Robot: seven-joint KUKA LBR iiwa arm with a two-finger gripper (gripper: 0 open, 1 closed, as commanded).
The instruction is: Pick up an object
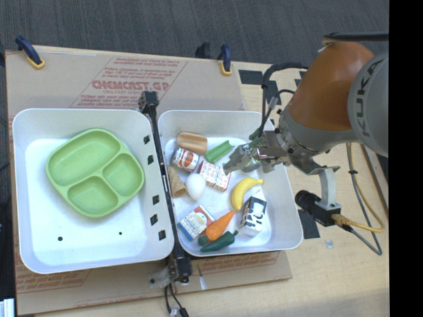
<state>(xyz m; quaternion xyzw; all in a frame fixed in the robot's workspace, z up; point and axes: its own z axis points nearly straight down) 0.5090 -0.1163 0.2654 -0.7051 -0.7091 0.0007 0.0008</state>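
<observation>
Two shallow white bins sit side by side on the counter (264, 94): the left bin (26, 197) carries a green divided plate (96, 172), and the right bin (287, 210) holds a jumble of play food. The pincer (243, 158) hangs over the far right part of that jumble, just beyond the banana (243, 190) and just right of a green pepper-like piece (219, 151). Its metal fingers look parted with nothing between them, so no object has yet been picked.

The grey arm (370, 98), its orange band (327, 88) bulking above the wrist, reaches in from the right and angles down and leftward over the bin's right wall, cables looping behind it.

Candidates lie close together: a small can (186, 159), a bread roll (192, 141), a white egg (196, 187), a carrot (220, 226), a milk carton (254, 215) and two small boxes (213, 175). A clean pick would likely mean choosing the banana or the green piece nearest the fingers, straddling its narrow width, and descending straight so neighbours are not nudged. The tight packing near the centre risks a finger landing on a second item; the outer pieces look the safer bet.
</observation>
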